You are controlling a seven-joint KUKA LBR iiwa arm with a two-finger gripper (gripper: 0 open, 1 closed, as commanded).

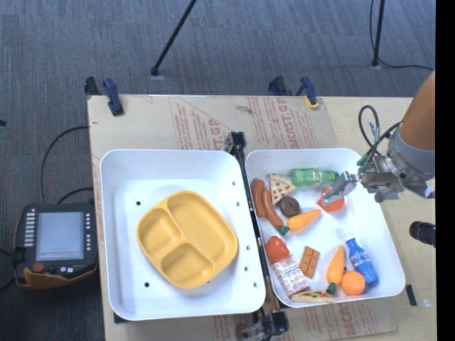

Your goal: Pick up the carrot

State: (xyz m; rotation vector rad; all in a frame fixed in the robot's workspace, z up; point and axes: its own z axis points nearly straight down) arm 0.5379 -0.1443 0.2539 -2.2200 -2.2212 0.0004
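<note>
Bench (206, 119) (two white bins (114, 190))

Bins (174, 163) smooth white plastic, slight gloss. Divided plate (187, 239) matt yellow plastic. Carrot (304, 221) and other toy food look like smooth plastic. Surface (206, 116) printed cardboard, matt. Floor (71, 41) grey ribbed carpet.

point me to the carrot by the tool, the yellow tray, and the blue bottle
carrot (306, 221), camera view, mid orange body
yellow tray (186, 239), camera view, centre divider
blue bottle (361, 261), camera view, middle of body

The grey arm (416, 144) is reaching in from the right, its gripper (341, 188) hanging low over the right bin (384, 219).
</note>
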